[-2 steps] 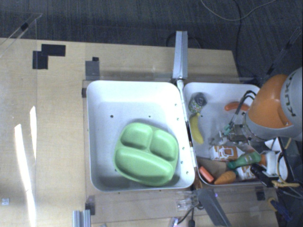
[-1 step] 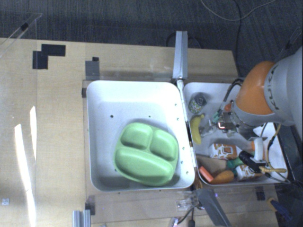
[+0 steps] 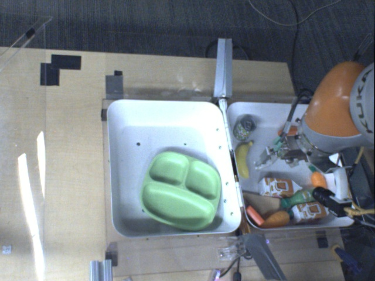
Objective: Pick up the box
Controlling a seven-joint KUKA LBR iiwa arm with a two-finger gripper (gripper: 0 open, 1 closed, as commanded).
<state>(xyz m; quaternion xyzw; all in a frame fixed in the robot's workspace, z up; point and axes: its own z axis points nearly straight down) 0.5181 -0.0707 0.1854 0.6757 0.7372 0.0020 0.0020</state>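
Two white bins sit side by side on the bench. The left bin (image 3: 117, 157) holds a green three-compartment tray (image 3: 181, 190), lying upside-down or slightly tilted toward the lower centre of the frame.

The right bin (image 3: 266, 110) holds the clutter. A small round tin (image 3: 244, 127) sits near its upper left corner, with a banana (image 3: 242, 159) just below it along the bin's left wall. The box (image 3: 277, 187), white with brown print, lies in the lower half of this bin, right of centre in the frame. A second similar carton (image 3: 307, 212) lies lower right of it, with a green bottle (image 3: 299, 199) between the two. A carrot (image 3: 275, 219) and a red-orange piece (image 3: 254, 216) rest at the bin's lower edge.

The arm (image 3: 340, 107) enters from the right, its orange band at the upper right of the frame. The gripper (image 3: 281, 151) hangs over the middle of the right bin, directly above the box in the frame and apart from it. Fingers appear spread, with nothing between them.
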